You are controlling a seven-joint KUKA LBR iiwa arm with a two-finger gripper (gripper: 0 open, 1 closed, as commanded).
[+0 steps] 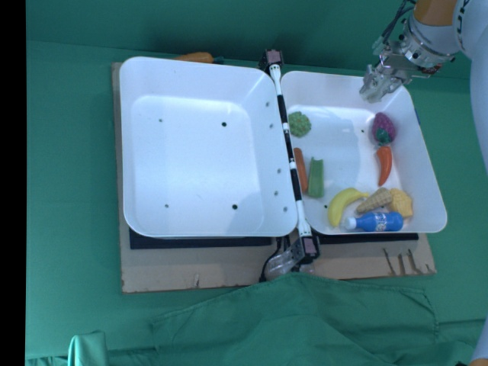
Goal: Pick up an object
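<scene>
Overhead slanted view of the counter (84, 277) with two white bins side by side. Gripper (376, 88) poised over the far rim of the right bin (427, 170), near its far right corner, apart from every object; nothing seen between the fingers; their spread too small and blurred to judge, so open or closed cannot be told.

Candidate objects, all in the right bin: purple fruit (383, 128) nearest the gripper, just inside the far right corner; red pepper (384, 163) just below it, nearly touching; green round piece (300, 123) at the far left by the divider; orange carrot (301, 169) and green pod (316, 177) lying side by side along the left wall; banana (342, 203), corn cob (375, 200), yellow piece (401, 202) and blue bottle (375, 222) crowded together at the near edge. Left bin (198, 82) bare of toys.

Step in hand, as judged: approach before descent. Best served by choosing an isolated target, likely the purple fruit or the green round piece; centring above it clear of the bin wall; aligning the fingers across its narrow axis; descending straight; avoiding the near cluster, where neighbours would likely block a clean closure.
</scene>
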